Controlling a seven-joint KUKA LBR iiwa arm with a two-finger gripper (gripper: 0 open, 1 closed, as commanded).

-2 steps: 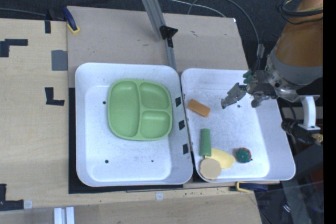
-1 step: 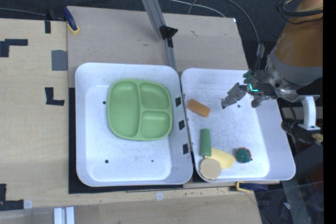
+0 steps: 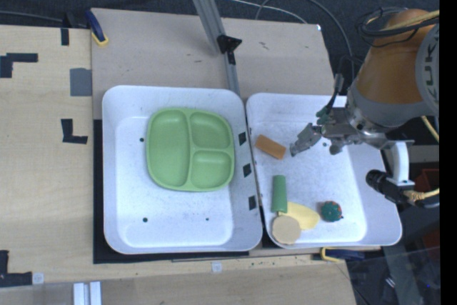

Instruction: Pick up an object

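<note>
Dark carpet surrounds the tabletop (image 3: pixel 178 39), which carries two white bins side by side. Pincer (image 3: pixel 305 141) hangs over the right bin (image 3: pixel 357 225), fingers slightly apart with nothing between them. Just to its left sits an orange block (image 3: pixel 270 146). Below it, toward the bin's near edge, there's a green cylinder (image 3: pixel 278 193), a yellow piece (image 3: pixel 303 215) touching a tan disc (image 3: pixel 286 229), and a small teal ball (image 3: pixel 330 211). Way off left, the other bin (image 3: pixel 121 225) holds a green divided plate (image 3: pixel 191 149).

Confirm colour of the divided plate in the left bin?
Light green, all three compartments. The divided plate shows clearly in the camera view.
</note>
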